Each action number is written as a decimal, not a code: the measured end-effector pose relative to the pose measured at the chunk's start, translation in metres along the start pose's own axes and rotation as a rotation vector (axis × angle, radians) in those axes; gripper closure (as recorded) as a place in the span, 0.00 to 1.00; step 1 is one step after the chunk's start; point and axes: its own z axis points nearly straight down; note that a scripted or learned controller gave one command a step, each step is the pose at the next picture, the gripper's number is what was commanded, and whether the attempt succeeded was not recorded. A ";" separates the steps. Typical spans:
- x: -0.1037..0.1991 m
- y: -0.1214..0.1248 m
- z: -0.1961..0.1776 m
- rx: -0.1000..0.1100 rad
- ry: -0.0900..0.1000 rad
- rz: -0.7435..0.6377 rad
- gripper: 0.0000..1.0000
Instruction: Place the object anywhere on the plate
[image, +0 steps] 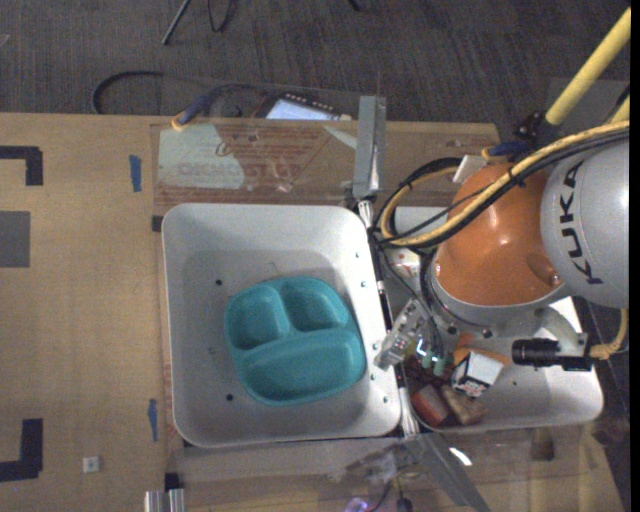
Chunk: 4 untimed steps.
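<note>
Teal three-compartment plastic plate (293, 340) lay in the left bin (190, 250); gripper (400, 345) hung at its 3 o'clock, state indeterminable.

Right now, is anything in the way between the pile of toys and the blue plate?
Yes. The raised walls where the two bins meet stand between the small objects in the right bin and the teal divided plate in the left bin.

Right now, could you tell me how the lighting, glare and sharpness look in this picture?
Camera view: even, soft light; the left bin reads clearly, the teal plate shows a mild sheen. The arm shades the right bin, where small objects look dim and blurry. Glare on the clear sheet up top.
</note>
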 end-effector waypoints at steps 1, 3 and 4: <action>0.035 0.055 0.025 0.000 0.000 -0.399 1.00; 0.101 0.161 0.001 -0.001 -0.002 -0.961 1.00; 0.101 0.161 0.001 -0.002 -0.002 -0.960 0.00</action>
